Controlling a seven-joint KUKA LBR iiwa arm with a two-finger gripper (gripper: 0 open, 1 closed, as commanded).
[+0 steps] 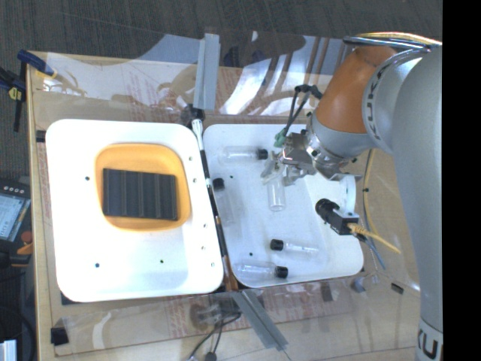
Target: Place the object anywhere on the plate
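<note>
Plate (143, 160) in left bin (68, 262); vials (276, 194) scattered in right bin (338, 258), end effector (282, 168) above.

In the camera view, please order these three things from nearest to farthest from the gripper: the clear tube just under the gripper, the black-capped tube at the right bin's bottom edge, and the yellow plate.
Measured from the gripper:
1. Clear tube, directly below it in the right bin.
2. Black-capped tube, along that bin's bottom edge.
3. Yellow plate, far to the left in the left bin.
</note>
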